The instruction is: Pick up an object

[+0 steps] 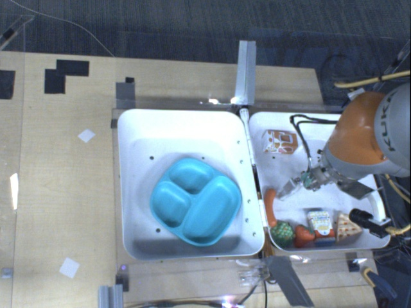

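In the right bin lie several toy foods. A small white and orange carton rests near the back left corner. An orange sausage runs along the left wall. At the front sit a green broccoli piece, a red item, a small labelled box and a tan wedge. My gripper hangs low over the bin's middle, just right of the sausage and above the front row. Nothing shows in its grasp.
The left bin holds a blue divided plate. The arm's orange band covers the right bin's back right part. A metal post stands behind the wall between the bins. Cables lie at the right edge.
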Action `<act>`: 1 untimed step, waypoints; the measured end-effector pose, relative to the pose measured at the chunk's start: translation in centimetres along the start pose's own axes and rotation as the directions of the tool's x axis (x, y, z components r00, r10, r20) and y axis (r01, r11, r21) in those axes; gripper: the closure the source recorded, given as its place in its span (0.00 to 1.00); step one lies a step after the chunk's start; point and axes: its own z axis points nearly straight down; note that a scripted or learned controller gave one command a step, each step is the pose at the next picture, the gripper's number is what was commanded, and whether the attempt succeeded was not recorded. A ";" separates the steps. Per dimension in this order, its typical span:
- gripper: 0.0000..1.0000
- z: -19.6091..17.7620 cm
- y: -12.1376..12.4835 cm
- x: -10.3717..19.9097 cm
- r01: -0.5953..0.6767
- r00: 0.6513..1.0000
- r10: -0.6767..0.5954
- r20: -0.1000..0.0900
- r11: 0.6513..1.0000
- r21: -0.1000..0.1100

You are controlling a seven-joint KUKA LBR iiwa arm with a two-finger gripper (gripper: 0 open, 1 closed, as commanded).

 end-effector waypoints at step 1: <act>0.00 -0.8 7.7 -0.6 -0.063 0.998 0.063 -0.003 0.998 0.007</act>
